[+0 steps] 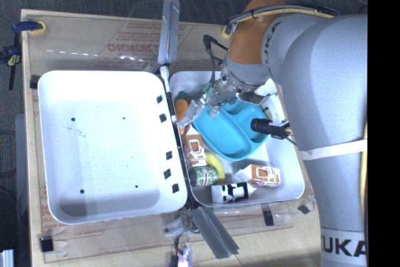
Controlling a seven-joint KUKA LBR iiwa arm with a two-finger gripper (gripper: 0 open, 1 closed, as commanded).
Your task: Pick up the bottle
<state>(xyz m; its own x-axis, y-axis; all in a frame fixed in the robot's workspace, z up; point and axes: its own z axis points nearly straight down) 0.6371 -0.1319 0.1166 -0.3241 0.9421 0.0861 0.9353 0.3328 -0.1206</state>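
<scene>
A small white bottle with a black label point(232, 191) lies on its side at the near edge of the right bin point(289, 192). A green-labelled bottle or can point(202, 176) lies just left of it. My gripper point(210, 99) hangs over the far left part of that bin, at the upper left rim of a blue bowl point(232, 134) and beside an orange item point(181, 109). It is well away from both bottles, toward the far side. The arm's wrist hides the far end of the bin.
An orange and white carton point(265, 176) lies right of the white bottle, and another carton point(194, 150) stands against the divider. A yellow item point(215, 163) peeks from under the bowl. The left bin point(100, 147) sits alongside, with black clips on the shared wall.
</scene>
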